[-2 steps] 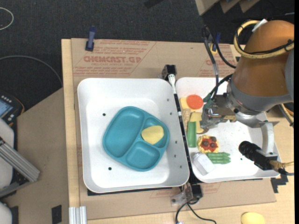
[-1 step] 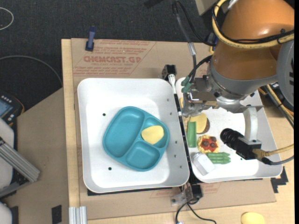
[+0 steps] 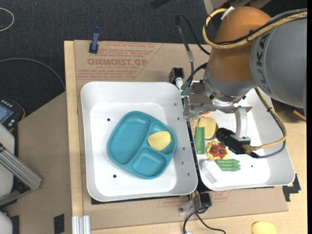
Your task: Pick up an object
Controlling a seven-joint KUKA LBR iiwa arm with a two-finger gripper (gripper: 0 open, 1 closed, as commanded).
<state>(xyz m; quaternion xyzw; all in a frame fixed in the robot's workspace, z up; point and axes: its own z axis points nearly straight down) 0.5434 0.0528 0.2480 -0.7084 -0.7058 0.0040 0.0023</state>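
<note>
**Figure. Approach stage of a pick, seen from above.** The arm reaches over the bin on the view's right (image 3: 273, 165), and the claw (image 3: 195, 112) hangs low at that bin's near-left corner, close to the wall it shares with the bin on the view's left (image 3: 97, 106). The wrist hides the claw's tips, so I cannot tell whether it is released or clenched, and nothing is visibly gripped.

The candidate objects lie just below the claw:
- a pale yellow rounded piece (image 3: 207, 127)
- a green stick (image 3: 200, 140) beside that piece, lying along the bin wall
- a red-and-yellow flat toy (image 3: 217, 151)
- a ribbed green piece (image 3: 228, 165) toward the bin's front

In the other bin, a teal divided plate (image 3: 127, 143) holds a yellow lump (image 3: 159, 140) in one compartment. Both bins sit on the cardboard-topped counter (image 3: 122, 62).

The pick appears not yet made. The next move probably calls for centring over one item, most likely the rounded piece or the stick, without fouling the wall, and then descending and closing.
</note>
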